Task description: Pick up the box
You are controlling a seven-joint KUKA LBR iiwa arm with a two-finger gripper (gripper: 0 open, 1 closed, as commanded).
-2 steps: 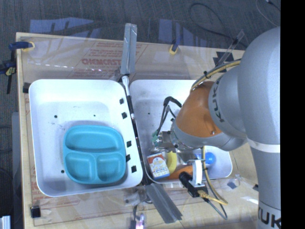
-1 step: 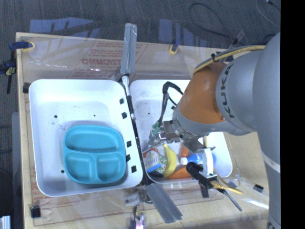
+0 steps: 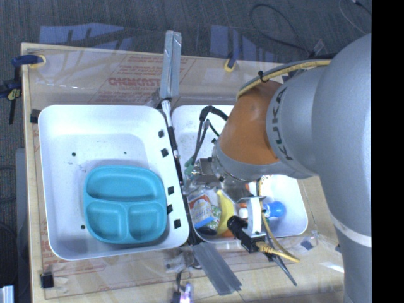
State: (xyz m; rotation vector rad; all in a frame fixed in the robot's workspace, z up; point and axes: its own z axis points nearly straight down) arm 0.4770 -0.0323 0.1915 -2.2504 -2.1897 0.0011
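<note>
The left bin (image 3: 101, 131), well left of the gripper (image 3: 205, 169), holds a teal divided tray (image 3: 126, 204). The right bin (image 3: 287, 223) has the arm's orange-banded wrist (image 3: 252, 128) low over it; whether the gripper grasps anything, I cannot tell. The box (image 3: 203, 210) lies just below the gripper, touching a yellow item (image 3: 226, 207). A blue-and-white object (image 3: 273, 208) sits farther right. Bench (image 3: 95, 74) and dark floor (image 3: 95, 5) surround them.

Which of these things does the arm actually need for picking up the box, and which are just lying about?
Part of the job:
- box, in the right bin
- arm

Lying about:
- teal tray, in the left bin
- yellow item
- blue item
</note>
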